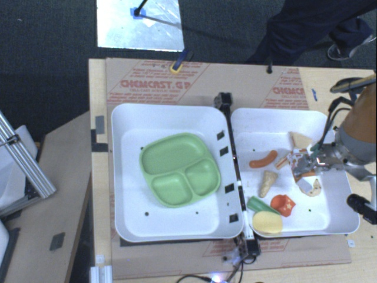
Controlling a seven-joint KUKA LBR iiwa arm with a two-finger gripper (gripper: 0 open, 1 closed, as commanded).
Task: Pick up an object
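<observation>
The board [235,78] under the two bins bears red print. At its upper left, the large line reads roughly "CHEMCAST GP" [155,84], with smaller red lines above and below it too fine to read. The same mark repeats at the upper right [287,91], set slanted and partly cut off by the right bin's [277,115] rim. Fainter red print along the board's lower edge cannot be read.

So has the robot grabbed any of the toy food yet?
Not that I can see. The gripper is down in the right bin, among the food, but nothing visibly sits in it. The sausage, tomato and lemon lie on the bin floor. Grabbing and lifting one is left.
</observation>
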